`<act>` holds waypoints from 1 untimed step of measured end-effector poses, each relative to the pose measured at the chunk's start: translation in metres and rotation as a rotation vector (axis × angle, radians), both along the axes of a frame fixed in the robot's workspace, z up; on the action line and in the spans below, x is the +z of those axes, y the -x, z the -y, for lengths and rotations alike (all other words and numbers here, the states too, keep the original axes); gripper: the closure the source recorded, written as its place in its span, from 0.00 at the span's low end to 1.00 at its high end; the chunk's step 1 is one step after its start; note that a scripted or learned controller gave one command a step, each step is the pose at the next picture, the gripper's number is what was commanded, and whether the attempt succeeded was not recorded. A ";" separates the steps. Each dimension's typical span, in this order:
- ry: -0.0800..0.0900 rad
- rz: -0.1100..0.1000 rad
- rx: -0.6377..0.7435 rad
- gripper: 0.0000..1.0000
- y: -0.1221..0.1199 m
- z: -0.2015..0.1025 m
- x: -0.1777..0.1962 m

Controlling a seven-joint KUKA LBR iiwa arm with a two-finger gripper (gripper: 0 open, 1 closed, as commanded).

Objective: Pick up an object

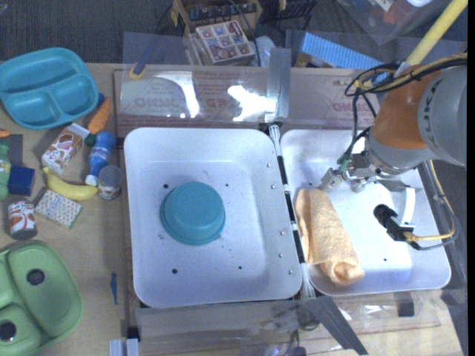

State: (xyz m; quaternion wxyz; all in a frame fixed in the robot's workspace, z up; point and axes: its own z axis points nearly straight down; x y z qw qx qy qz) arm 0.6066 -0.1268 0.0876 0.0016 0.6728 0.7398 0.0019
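A tan rolled cloth [326, 236] lies along the left side of the right bin [427, 273], reaching to its front edge. A teal bowl [194, 212] sits upside down near the middle of the left bin [148, 154]. My gripper [355, 176] hangs over the back half of the right bin, below the orange band of the arm [401, 121]. It is just right of and behind the cloth's far end, apart from it. Nothing is visibly held.
A black and white fitting with a yellow cable [397, 221] hangs off the wrist over the right bin. Left of the bins lie a blue tray [48, 87], a banana [70, 188], small cartons and bottles, and a green dish [33, 299].
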 end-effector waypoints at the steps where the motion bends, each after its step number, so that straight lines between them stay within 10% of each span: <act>1: 0.002 -0.003 0.172 0.00 0.015 -0.006 0.113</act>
